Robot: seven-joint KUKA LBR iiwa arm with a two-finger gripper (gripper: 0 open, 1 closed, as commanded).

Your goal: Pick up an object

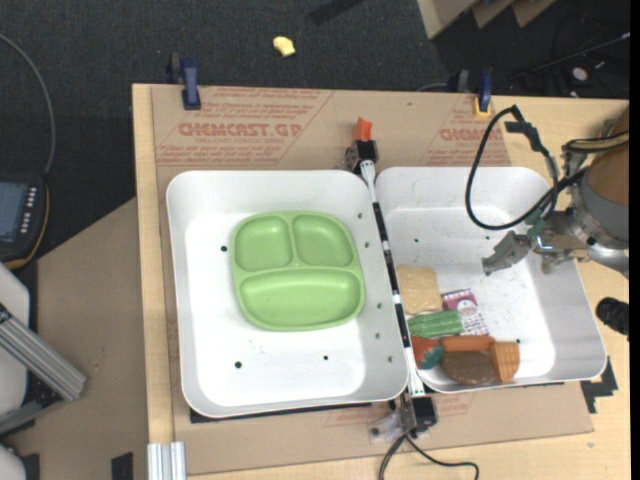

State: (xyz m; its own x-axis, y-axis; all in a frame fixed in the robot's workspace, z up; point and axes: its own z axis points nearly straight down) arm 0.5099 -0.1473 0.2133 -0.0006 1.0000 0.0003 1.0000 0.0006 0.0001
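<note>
Overhead, brown bench [250, 118] on dark carpet [90, 28]; fingers [505, 255] spread open, gripping nothing.

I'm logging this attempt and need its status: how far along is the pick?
Nothing looks picked yet. The hand hangs over the right bin with nothing seen in it. The objects lie clustered at that bin's near-left corner: a tan block, a green piece and an orange piece. The green plate sits in the left bin. Reaching, grasping and lifting remain.
</note>
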